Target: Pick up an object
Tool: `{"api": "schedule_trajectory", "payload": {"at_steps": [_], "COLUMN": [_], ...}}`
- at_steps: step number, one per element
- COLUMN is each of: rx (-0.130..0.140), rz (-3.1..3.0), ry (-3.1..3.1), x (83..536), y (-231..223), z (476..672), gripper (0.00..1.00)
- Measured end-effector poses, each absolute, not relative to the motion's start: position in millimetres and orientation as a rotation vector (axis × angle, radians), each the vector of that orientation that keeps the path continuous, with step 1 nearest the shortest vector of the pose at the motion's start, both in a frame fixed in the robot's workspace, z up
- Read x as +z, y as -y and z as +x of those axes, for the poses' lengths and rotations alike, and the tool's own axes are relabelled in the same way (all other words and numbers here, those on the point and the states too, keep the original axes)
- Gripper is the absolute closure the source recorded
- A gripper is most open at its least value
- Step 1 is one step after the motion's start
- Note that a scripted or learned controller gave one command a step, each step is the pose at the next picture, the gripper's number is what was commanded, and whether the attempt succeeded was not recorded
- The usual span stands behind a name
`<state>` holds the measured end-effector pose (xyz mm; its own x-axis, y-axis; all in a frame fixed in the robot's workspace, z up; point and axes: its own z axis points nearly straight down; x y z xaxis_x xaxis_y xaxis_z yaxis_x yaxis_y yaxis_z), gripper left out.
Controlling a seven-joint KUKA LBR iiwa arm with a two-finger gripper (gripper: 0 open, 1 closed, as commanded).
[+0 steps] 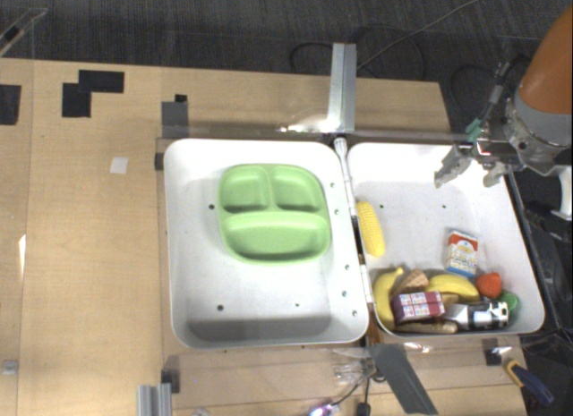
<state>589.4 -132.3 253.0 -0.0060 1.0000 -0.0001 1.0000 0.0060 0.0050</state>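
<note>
- Green tray [272, 212] sits in left bin [192, 253].
- Corn cob [371, 229] lies at right bin's [403, 182] left wall, long axis far-to-near.
- Gripper [470, 166] hovers at far right, fingers spread, empty; cob lies left and nearer.

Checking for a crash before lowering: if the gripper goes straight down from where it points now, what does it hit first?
Probably bare floor of the right bin: the gripper hangs over its upper right corner, apart from the toys piled at the near end. Height is unclear.

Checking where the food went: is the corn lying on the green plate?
No, the corn lies in the right bin, by its left wall, apart from the plate.
</note>
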Motion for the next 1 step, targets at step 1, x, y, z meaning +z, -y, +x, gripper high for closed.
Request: {"api": "schedule_trajectory", "payload": {"at_steps": [1], "rx": [0.005], "rz": [1.978], "ry": [-2.435], "x": [215.5], "y": [125.7], "z": [595.1], "gripper": [0.0]}}
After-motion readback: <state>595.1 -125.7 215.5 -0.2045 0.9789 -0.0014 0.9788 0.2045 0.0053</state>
